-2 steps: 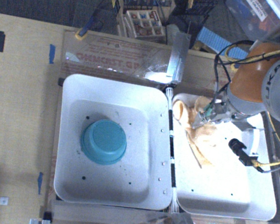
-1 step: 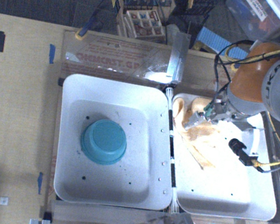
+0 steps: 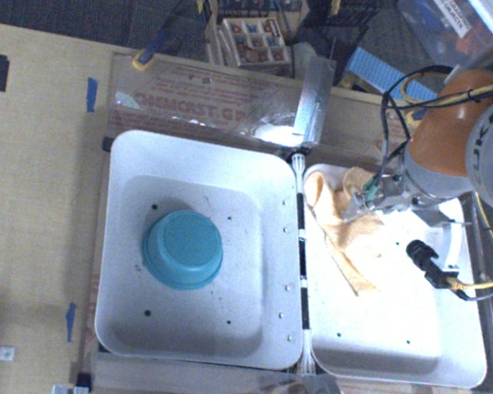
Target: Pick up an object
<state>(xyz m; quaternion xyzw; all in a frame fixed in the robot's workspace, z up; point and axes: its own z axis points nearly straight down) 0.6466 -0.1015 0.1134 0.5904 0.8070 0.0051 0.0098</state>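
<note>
The arm (image 3: 481, 137) reaches over the right bin (image 3: 408, 349), and its gripper (image 3: 370, 195) sits on a tan cloth (image 3: 352, 237) at that bin's far left corner; whether the gripper is clamped I cannot tell. A teal bowl (image 3: 184, 248) lies upside down in the left bin (image 3: 138, 173).

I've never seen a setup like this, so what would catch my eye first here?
Probably the teal bowl, upside down and alone in the left bin. Next, the grey arm with its orange band reaching in from the right, its tool low over a crumpled tan cloth at the back of the right bin.
</note>
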